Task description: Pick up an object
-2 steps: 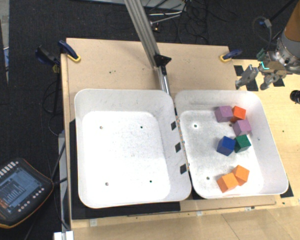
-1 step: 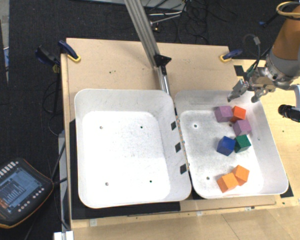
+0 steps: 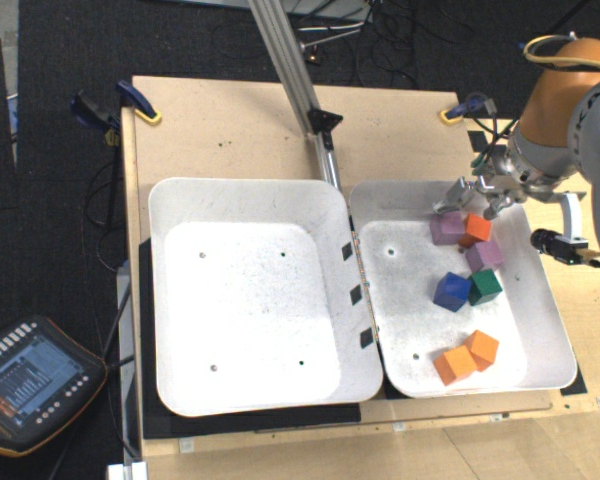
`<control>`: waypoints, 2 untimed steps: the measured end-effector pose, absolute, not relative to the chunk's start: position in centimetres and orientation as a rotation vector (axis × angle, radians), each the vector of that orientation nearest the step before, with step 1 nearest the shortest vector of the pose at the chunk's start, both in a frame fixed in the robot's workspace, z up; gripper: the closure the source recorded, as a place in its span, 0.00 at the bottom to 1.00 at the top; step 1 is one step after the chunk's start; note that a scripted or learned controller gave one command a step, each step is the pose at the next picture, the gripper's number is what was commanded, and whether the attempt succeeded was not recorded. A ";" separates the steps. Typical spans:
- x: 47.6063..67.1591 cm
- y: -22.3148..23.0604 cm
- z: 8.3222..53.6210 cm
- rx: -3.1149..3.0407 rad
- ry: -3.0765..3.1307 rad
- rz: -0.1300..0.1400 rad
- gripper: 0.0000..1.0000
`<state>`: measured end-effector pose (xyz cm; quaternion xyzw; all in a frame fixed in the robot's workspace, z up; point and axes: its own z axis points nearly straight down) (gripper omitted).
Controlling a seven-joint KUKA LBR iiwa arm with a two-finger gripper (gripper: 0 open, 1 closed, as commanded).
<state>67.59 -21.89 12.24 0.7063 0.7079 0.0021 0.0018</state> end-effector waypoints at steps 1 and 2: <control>67.9 -21.7 9.9 2.212 2.225 0.006 0.00; 67.9 -21.7 11.0 2.209 2.223 0.008 1.00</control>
